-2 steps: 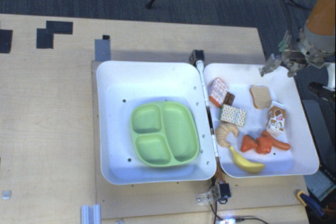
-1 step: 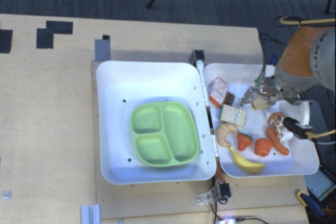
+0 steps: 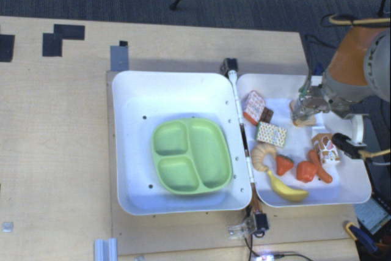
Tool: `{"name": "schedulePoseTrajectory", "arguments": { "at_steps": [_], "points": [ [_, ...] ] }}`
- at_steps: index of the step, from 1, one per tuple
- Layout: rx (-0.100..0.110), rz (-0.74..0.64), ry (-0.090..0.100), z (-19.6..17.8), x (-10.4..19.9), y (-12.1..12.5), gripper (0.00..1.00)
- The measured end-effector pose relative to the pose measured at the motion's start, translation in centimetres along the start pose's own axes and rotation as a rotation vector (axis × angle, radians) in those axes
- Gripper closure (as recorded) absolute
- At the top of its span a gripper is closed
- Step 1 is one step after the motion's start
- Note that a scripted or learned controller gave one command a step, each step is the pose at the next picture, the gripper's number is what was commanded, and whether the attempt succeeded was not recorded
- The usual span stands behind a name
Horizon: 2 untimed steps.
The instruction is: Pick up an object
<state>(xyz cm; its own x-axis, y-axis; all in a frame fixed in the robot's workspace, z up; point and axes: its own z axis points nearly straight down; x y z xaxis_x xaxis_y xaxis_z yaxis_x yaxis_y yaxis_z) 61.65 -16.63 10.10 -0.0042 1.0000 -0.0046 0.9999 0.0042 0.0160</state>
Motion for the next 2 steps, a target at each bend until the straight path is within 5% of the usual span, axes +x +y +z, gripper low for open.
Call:
{"name": "schedulePoseTrajectory", "arguments": {
  "at_steps": [1, 2],
  "points": [
    [0.009, -0.002, 0.005, -10.9, 8.4, 4.4, 1.00],
    [0.016, 0.002, 0.003, -2.1, -1.4, 4.9, 1.00]
  ]
}}
